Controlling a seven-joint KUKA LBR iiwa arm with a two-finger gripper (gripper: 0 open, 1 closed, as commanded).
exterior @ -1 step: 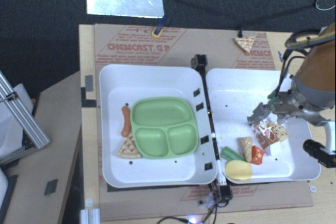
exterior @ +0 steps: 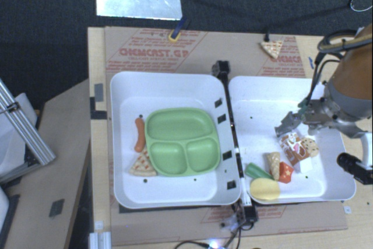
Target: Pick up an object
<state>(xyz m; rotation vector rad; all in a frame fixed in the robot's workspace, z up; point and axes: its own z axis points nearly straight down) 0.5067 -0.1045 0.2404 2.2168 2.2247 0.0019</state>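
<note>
Tool (exterior: 289, 123) tips blurred above snack packet (exterior: 297, 147)

Left bin (exterior: 122, 90): a divided plate (exterior: 182, 141) at its middle, with a sausage (exterior: 140, 133) just off the plate's left edge and a pizza slice (exterior: 142, 165) by the plate's near left corner. Right bin (exterior: 256, 96): toy foods grouped toward the near edge, namely a lemon (exterior: 265, 188) at the near left corner, a pea pod (exterior: 255, 171), a bread piece (exterior: 273, 164) and a wrapped snack (exterior: 297, 148) further right. Bench (exterior: 233, 49): a second pizza slice (exterior: 272, 47) beyond the right bin's far edge.
</note>
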